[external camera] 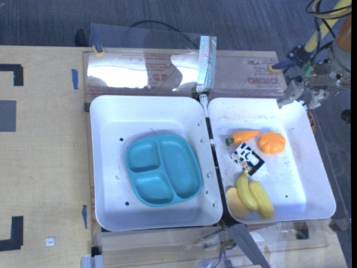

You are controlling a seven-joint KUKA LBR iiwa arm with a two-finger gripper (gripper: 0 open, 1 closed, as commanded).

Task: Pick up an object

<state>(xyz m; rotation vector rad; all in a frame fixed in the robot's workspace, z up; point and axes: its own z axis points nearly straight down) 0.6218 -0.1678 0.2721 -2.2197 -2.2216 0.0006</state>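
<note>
The right bin (312,166) holds several toy items. An orange carrot (245,135) lies beside an orange pumpkin (271,142). Just below them is a black-and-white patterned piece (247,158). Toward the front lie a yellow banana (245,191), a yellow corn cob (261,199) and a pale yellow round piece (236,203). My gripper (295,95) hangs over the bin's far right corner, above and to the right of the pumpkin and apart from all the items. I see nothing held in it.
The left bin (106,149) holds a blue divided plate (163,169). A clear panel with a silver taped post (206,63) stands behind both bins. Yellow and blue cables (326,7) hang by the arm at the upper right.
</note>
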